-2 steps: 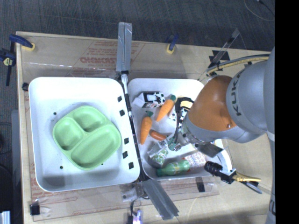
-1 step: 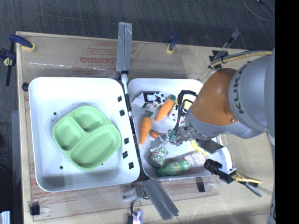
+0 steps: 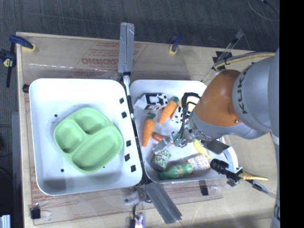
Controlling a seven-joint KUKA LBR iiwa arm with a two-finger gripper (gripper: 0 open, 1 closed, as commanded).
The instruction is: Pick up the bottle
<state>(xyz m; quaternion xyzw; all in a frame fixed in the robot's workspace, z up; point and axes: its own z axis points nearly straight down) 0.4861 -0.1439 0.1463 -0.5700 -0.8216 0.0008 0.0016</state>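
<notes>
Although much of the right bin (image 3: 142, 91) is covered by the arm (image 3: 228, 103), the bottle (image 3: 183, 169) can be made out lying on its side along the near wall, its green body toward the bin's middle and its pale labelled end toward the right. It is judged to be a small plastic bottle: light, fairly stiff, with a smooth rounded wall that is likely to be slippery and to roll when nudged. A hold across the middle of the body, with the fingers set at right angles to its long axis, is judged the surest; the ends would be harder to reach, being crowded.

Whether the hand (image 3: 183, 137) is apart or together cannot be told, since it is seen from above amid clutter; it is placed just above the bottle, and nothing is seen between its fingers.

A green-and-silver wrapped item (image 3: 161, 159) lies touching or just beside the bottle's left end. Two carrots (image 3: 148, 132) (image 3: 167, 111) are set further back, and a black-and-white object (image 3: 154, 99) lies near the far wall. A yellow piece (image 3: 200, 148) is seen just beside the hand. The near wall leaves little room for a finger on that side. In the left bin (image 3: 42, 91) a green divided plate (image 3: 88, 139) rests, well apart.
</notes>
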